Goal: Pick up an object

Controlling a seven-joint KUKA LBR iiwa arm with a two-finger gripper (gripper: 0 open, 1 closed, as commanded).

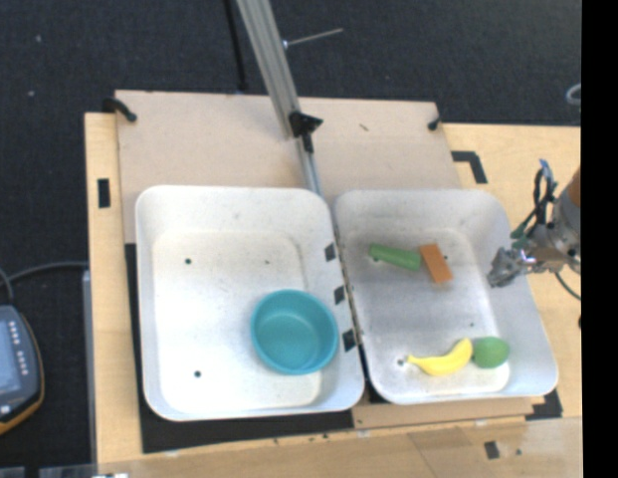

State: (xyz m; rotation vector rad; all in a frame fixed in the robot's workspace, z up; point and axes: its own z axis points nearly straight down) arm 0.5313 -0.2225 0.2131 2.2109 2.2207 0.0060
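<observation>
Left shallow white bin (169,227): round teal plastic bowl (295,332), lower right. Right white bin (388,212): green cylinder (395,257) touching orange block (436,264); yellow banana (441,359) against green rounded piece (491,352) near front edge. Hand (508,264) at bin's right rim; holds nothing visible.

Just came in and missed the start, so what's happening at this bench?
A robot arm's gripper hangs at the right rim of the right bin, holding nothing visible. That bin contains a green and orange carrot toy, a yellow banana and a green lime. A blue bowl sits in the left bin.
</observation>
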